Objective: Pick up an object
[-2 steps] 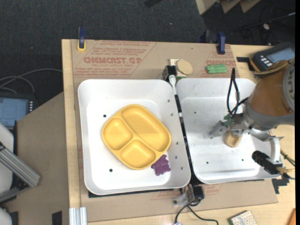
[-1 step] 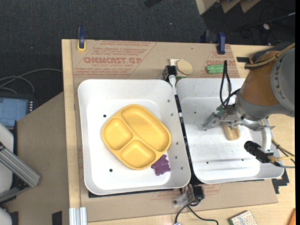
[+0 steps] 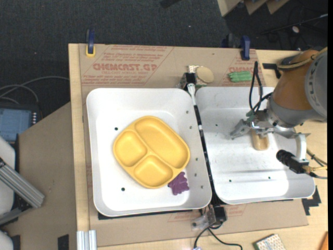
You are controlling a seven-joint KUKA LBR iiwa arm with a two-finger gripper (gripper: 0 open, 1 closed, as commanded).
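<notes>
The arm (image 3: 299,90) is reaching in from the right and hanging over the right bin (image 3: 244,186), its orange band showing above the wrist. The gripper (image 3: 258,134) is sitting low over the upper middle of that bin, and there is a small tan object (image 3: 260,141) right beneath it, looking like a short cylinder; whether the fingers are closed on it or merely around it, I cannot tell from up here. Over in the left bin (image 3: 104,113), a yellow divided plate (image 3: 151,151) is lying tilted across the middle with three compartments, and a small purple object (image 3: 179,183) is resting just beside its lower right edge, touching or nearly so. Beyond the bins, a green object (image 3: 240,76) is lying on the board (image 3: 130,66).
</notes>
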